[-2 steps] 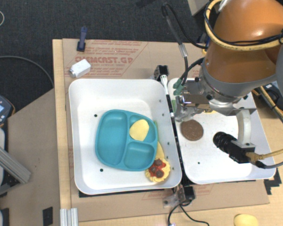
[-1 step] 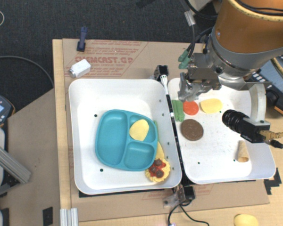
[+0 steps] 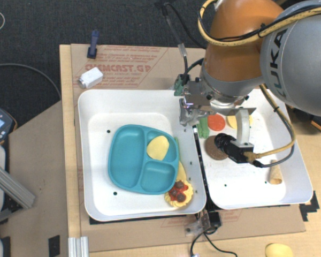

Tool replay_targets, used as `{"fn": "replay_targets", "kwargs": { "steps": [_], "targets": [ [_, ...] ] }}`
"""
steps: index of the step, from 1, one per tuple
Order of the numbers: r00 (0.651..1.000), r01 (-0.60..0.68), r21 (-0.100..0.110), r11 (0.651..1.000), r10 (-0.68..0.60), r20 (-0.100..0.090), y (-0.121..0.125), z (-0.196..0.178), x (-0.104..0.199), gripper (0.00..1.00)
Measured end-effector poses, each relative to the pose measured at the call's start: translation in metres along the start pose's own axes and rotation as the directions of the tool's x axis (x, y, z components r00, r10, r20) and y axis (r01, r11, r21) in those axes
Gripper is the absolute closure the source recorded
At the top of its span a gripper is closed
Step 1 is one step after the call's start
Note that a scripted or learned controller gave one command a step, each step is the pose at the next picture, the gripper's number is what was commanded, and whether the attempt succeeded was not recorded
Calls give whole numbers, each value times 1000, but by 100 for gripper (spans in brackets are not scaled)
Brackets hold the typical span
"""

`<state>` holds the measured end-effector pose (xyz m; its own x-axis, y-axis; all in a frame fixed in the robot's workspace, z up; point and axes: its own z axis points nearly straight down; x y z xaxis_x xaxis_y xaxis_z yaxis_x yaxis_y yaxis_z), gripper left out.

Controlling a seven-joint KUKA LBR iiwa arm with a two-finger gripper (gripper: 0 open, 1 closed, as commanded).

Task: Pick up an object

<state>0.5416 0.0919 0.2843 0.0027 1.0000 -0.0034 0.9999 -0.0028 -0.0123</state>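
My gripper [image 3: 213, 119] hangs low over the left part of the right bin [image 3: 289, 191], under the arm's orange wrist. Directly below it lie a red-orange disc [image 3: 218, 122], a green piece [image 3: 203, 127] and a pale yellow piece [image 3: 232, 123]. A brown disc [image 3: 214, 150] sits just in front of them, partly hidden by a black part and its cable. A tan cone [image 3: 274, 176] lies near the bin's right side. I see nothing lifted off the bin floor.
The left bin [image 3: 93, 143] holds a teal divided plate [image 3: 134, 162] with a yellow piece [image 3: 158, 147] on it, and a pizza-like toy [image 3: 179, 193] at its front right corner. A white block [image 3: 91, 77] and a blue clip [image 3: 93, 43] lie on the cardboard behind.
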Motion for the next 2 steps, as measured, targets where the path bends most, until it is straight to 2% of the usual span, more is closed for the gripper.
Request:
{"fn": "replay_targets", "kwargs": {
  "steps": [1,2],
  "targets": [
    [1000,1,-4,1000,-1,-3,-53,11,-3,100],
    [1000,1,-13,1000,-1,-4,-50,0,-2,100]
  ]
}}
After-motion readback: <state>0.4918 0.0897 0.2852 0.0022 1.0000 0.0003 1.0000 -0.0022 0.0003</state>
